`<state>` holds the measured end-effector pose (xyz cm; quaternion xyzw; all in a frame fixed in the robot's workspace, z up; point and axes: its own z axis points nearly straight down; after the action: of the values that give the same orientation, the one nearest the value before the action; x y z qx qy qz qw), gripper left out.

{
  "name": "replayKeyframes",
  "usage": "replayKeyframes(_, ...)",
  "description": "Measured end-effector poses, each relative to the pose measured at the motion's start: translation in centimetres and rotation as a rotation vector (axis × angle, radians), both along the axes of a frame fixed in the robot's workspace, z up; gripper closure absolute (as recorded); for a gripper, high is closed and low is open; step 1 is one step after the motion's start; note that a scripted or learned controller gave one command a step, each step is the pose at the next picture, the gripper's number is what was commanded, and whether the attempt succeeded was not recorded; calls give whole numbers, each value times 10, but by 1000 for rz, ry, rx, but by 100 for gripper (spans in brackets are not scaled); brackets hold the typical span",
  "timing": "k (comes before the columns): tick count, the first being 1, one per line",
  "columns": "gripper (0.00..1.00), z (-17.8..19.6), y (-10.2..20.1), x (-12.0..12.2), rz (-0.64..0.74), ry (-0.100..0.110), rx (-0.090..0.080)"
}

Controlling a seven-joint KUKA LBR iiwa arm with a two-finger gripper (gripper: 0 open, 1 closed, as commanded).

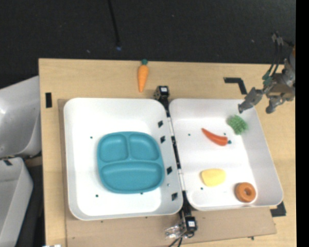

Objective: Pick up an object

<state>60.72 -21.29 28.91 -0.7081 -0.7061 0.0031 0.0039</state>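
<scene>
While looking down on the desk (51, 76) w/ both bins: seeing gripper (259, 105) hovering at far-right corner of the view-right bin (270, 158), arm coming in from view-right edge. Reading fingers (245, 105) as spread apart, i.e. gripper standing open, gripping nothing, w/ bare bin rim and desk showing through the gap.

Sitting in the view-right bin, 4 candidate objs, all loose:
- green bushy item (237, 123), prob. toy broccoli, lying near the far-right corner, just below and view-left of the gripper, closest obj to it, not touching as far as visible.
- red chili (215, 137) lying flat approx mid-bin, just view-left of the green item, pointing diagonally, stem end toward view-right.
- yellow lump (212, 177) lying toward the near side, near the bin's view-left wall; exact type not readable.
- orange-brown donut (245, 192) lying at the near-right corner, just beside the yellow lump, small gap between.

Holding one thing in the view-left bin (68, 138): teal divided plate (130, 161), 3 compartments, lying flat approx centred.

Lying outside both bins: toy carrot (142, 76) on bare desk beyond the view-left bin's far rim, green top pointing away. Sitting btw the bins at far end: small black clamp (162, 92). Showing at view-left edge off the desk: white housing (10, 117), ID unclear.
</scene>
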Motion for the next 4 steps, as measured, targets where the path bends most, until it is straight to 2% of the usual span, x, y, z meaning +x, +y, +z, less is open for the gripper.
replayKeyframes(1,0,7,1,2,4,-11,-3)
replayKeyframes(2,0,-54,-4,8,2,-6,-2)
replayKeyframes(4,0,-145,-9,18,6,-8,-3)
